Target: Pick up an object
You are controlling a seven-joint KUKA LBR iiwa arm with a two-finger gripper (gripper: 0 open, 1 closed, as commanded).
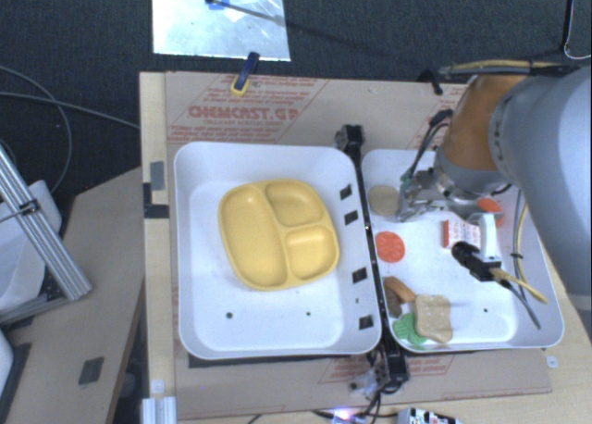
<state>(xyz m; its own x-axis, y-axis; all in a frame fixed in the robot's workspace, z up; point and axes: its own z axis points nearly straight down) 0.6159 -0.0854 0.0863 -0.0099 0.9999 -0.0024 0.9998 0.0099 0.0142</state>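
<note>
At the near end of the right bin (467,320) three small things lie close together: a green piece (403,330) against the near wall, a slice of toast (433,317) that partly covers it, and a brown piece (399,292) touching the toast on its far left side. A little farther lies a round orange-red slice (390,246), alone, near the black divider (366,228) between the two bins.

The left bin (231,320) holds one thing, a yellow plate (277,232) with three compartments. It lies flat about in the middle of the bin.

Farther in the right bin, a red and white packet (459,231) lies to the right of the orange-red slice. A pale tan disc (382,198) lies near the far left corner of this bin. The gripper (407,212) is low over the bin floor just beside this disc, on its right. I cannot tell how far the gripper is open, and nothing is seen held in it. A small orange thing (490,205) lies behind the packet, partly hidden by the arm (546,149).

Both bins stand on a cardboard sheet (277,109) with red print, which lies on the counter (102,320). At the far edge of the cardboard lies a small blue and yellow thing (245,72). Beyond it, a shiny square sheet (220,4) lies on the dark floor (74,15).
</note>
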